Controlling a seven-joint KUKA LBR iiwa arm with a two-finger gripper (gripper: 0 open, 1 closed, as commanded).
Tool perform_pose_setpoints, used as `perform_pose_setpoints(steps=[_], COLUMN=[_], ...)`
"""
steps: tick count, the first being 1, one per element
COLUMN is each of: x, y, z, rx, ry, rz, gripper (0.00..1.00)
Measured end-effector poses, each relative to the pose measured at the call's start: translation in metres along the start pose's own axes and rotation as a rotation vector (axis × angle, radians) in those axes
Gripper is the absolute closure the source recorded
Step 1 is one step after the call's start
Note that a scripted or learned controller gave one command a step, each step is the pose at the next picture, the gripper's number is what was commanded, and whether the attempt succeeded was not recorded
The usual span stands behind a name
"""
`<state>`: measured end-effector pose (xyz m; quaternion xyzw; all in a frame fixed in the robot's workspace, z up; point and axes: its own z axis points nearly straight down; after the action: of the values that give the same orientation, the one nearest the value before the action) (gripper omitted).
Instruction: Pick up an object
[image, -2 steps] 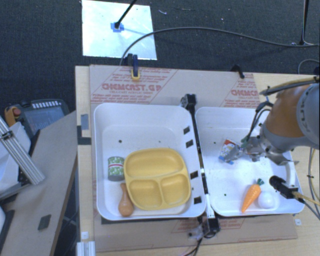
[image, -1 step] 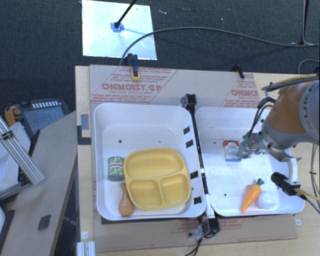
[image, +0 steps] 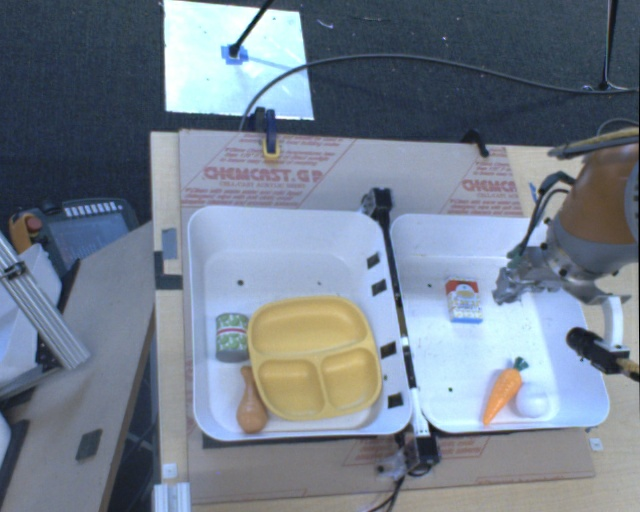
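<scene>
The right bin (image: 560, 330) holds a small white carton with an orange and blue label (image: 463, 300) near its middle. An orange toy carrot (image: 503, 393) lies by the front wall, with a white egg-shaped ball (image: 532, 401) touching its right side. My gripper (image: 508, 284) hangs over the right bin, just right of the carton and a little apart from it. Nothing shows held in it. Behind it, the grey wrist and orange band (image: 608, 195) rise to the right.
In the left bin (image: 210, 250), a yellow divided plate (image: 315, 355) lies at the front. A green-labelled can (image: 231, 336) stands beside its left edge and a brown gourd-shaped toy (image: 250, 404) lies at its front left corner. A black divider (image: 392, 300) runs between the bins.
</scene>
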<state>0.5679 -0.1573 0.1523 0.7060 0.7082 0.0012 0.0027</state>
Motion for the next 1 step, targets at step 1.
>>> perform_pose_setpoints(steps=[1], x=[-0.0003], y=[0.0011], z=[-0.0648], rx=[-0.002], ry=[0.000], rz=[-0.001], gripper=[1.00])
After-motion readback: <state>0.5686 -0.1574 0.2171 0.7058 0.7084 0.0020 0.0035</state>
